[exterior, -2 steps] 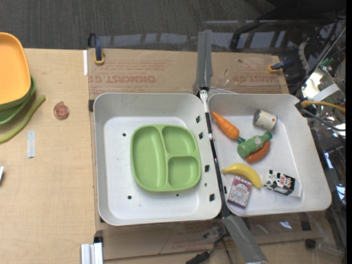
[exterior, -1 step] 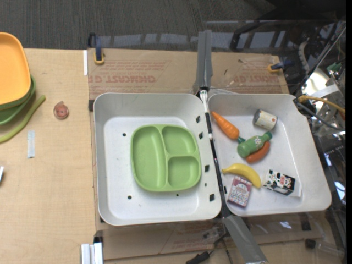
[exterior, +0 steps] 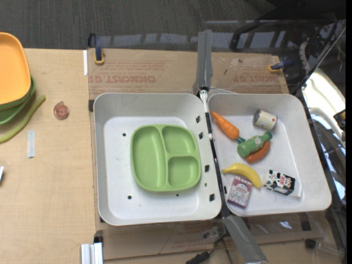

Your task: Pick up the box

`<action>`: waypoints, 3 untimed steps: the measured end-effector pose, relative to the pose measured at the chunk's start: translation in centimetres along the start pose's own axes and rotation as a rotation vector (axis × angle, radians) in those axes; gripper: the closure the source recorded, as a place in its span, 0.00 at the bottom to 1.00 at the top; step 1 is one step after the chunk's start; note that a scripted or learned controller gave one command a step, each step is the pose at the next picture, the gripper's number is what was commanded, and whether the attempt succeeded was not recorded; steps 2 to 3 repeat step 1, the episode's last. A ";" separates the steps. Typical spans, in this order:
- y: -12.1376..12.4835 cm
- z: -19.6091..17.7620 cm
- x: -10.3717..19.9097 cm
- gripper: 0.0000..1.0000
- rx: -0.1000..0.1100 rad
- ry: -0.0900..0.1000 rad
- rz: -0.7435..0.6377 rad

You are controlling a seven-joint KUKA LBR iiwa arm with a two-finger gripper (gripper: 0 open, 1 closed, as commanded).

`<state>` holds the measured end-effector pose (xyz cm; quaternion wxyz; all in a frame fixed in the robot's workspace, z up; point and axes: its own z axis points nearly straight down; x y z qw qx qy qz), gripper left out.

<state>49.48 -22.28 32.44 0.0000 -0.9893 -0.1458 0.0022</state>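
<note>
The right white bin [exterior: 308, 125] holds two small boxes. A pink box [exterior: 240, 192] lies at its front left, right beside a banana [exterior: 245, 172]. A black-and-white patterned box [exterior: 280, 182] lies to its right, near the front wall and apart from the other items.
Further back in the right bin are a carrot [exterior: 225, 125], a small beige can [exterior: 264, 118] and a green bottle [exterior: 254, 143] resting on an orange toy [exterior: 259, 153]. The left bin [exterior: 110, 191] holds a green divided plate [exterior: 166, 157]. Orange and green dishes [exterior: 12, 87] sit far left.
</note>
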 end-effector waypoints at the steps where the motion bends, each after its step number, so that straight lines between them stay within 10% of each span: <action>1: -0.6 11.4 -1.7 1.00 0.002 -0.001 0.094; 3: -0.6 11.4 -1.7 1.00 0.002 -0.001 0.094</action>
